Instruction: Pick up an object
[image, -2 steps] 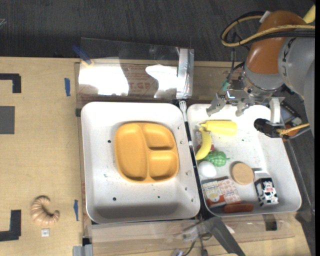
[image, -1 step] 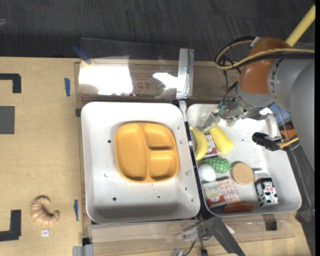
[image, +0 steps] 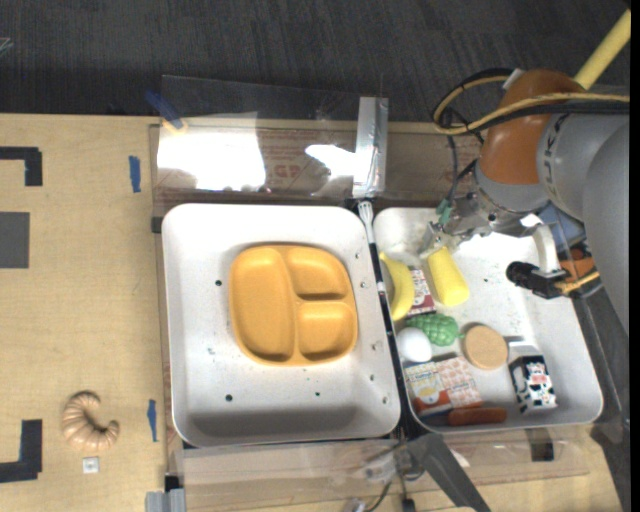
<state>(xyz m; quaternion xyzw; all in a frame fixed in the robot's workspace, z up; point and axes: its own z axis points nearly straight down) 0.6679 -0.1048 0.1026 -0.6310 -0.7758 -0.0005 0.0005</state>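
Your camera looked down at a slant on a wooden bench (image: 70, 300) that bore two shallow white bins side by side. The left bin (image: 190, 300) held a yellow-orange divided plate (image: 293, 303), lying flat near its middle with three compartments facing up. The right bin (image: 570, 350) was crowded: a banana (image: 397, 285) lay along its left wall, a yellow corn cob (image: 449, 278) lay just to the right of it with a small printed packet (image: 421, 288) between them, and below those sat a green bumpy item (image: 436, 328), a white egg-shaped ball (image: 416, 346) and a round tan disc (image: 486, 348). Nearer the front edge you had a flat printed box (image: 440, 383), a red strip (image: 477, 415) lying against the front wall, and a small black-and-white carton (image: 532, 384) standing toward the right corner. Your arm (image: 580, 150), grey with an orange band, reached in from the right over the back of the right bin, and its gripper (image: 443, 228) hung low just above the top end of the corn cob and the banana. You could not tell from this view how far apart its tips stood, nor whether anything was caught in it. Outside the bins, a tan croissant-shaped toy (image: 90, 421) rested on the bench at the front left, well apart from everything else.
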